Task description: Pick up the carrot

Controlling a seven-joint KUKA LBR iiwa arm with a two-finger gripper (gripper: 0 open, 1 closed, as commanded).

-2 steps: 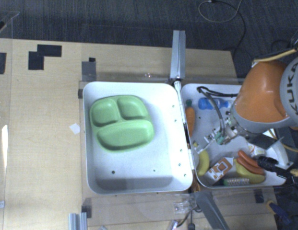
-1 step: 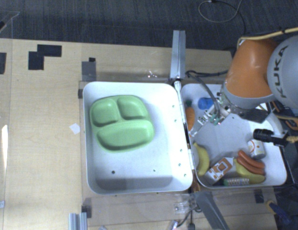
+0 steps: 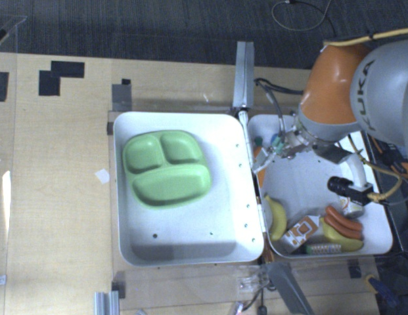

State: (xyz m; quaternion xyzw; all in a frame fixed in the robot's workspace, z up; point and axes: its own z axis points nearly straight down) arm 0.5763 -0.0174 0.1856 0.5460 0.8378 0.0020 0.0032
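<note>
Orange carrot [image 3: 257, 155] lies wedged against the right white bin's [image 3: 381, 238] left wall, so the jaws [image 3: 277, 146] hover beside it. Whether they are open, I cannot tell.

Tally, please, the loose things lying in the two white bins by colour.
Green: 1, the divided plate in the left bin.
Yellow: 2, one banana and another, both in the right bin.
Red: 1, the hot dog.
Orange and white: 1, the small packet.
Total: 5 that I can tell apart.

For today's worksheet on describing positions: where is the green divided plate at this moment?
The green divided plate lies in the left white bin, toward its upper left corner, across the divider from the right bin that holds the banana.
</note>
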